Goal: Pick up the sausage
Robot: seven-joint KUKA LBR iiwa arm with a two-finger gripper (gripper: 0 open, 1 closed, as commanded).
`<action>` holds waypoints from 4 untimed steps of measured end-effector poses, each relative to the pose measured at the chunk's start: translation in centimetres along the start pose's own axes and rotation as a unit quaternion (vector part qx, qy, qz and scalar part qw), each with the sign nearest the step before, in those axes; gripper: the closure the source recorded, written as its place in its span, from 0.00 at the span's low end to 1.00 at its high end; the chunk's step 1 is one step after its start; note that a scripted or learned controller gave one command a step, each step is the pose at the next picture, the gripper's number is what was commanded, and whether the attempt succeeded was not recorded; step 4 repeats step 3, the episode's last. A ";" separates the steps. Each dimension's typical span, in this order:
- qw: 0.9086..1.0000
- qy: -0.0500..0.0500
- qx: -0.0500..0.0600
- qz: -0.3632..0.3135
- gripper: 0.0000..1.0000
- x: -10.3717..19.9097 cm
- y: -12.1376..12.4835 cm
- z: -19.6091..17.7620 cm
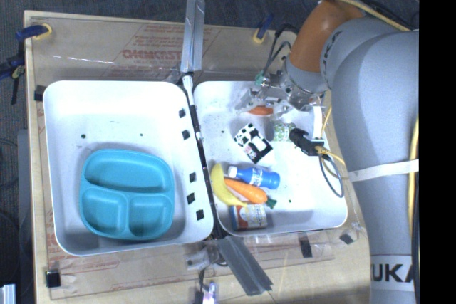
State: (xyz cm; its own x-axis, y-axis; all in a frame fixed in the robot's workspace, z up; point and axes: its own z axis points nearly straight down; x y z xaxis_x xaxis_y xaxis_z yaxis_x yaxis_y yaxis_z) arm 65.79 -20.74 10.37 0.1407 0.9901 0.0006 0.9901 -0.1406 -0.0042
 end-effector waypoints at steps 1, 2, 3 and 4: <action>1.000 0.000 0.000 0.000 0.00 0.0 0.0 0.0; 1.000 0.000 0.000 0.000 0.00 0.0 0.0 0.0; 1.000 0.000 0.000 0.000 0.00 0.0 0.0 0.0; 1.000 0.000 0.000 0.000 0.00 0.0 0.0 0.0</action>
